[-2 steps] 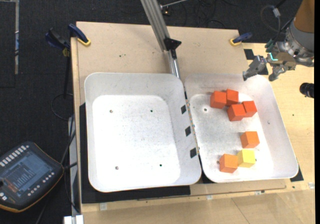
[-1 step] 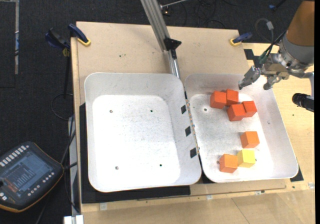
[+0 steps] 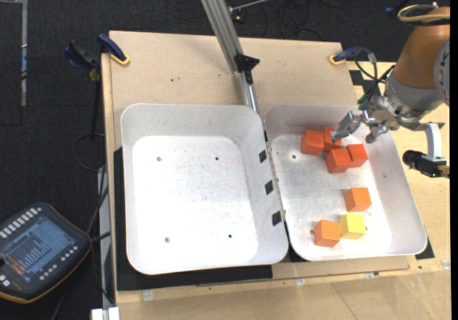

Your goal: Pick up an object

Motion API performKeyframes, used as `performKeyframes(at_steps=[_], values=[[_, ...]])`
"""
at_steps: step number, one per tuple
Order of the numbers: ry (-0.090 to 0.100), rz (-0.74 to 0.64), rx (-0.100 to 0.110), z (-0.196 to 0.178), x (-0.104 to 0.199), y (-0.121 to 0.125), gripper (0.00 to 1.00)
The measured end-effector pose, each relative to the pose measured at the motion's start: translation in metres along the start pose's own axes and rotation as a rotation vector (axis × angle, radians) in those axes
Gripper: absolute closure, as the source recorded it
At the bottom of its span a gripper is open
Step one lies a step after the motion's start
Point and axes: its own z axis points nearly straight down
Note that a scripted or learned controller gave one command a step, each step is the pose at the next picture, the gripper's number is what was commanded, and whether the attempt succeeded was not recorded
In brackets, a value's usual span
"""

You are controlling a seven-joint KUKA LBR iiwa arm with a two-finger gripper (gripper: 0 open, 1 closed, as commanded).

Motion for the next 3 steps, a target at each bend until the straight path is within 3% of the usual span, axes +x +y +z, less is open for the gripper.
performKeyframes(at_steps=[1,2,3], values=[[-0.003,-0.001,-0.013,0.042,0.003,0.003,0.0],[-0.003,-0.002,-0.01,0.035,0.003,0.002,1.0],[-0.003,-0.003,-0.014,-0.026,0.008,-0.001,1.0]])
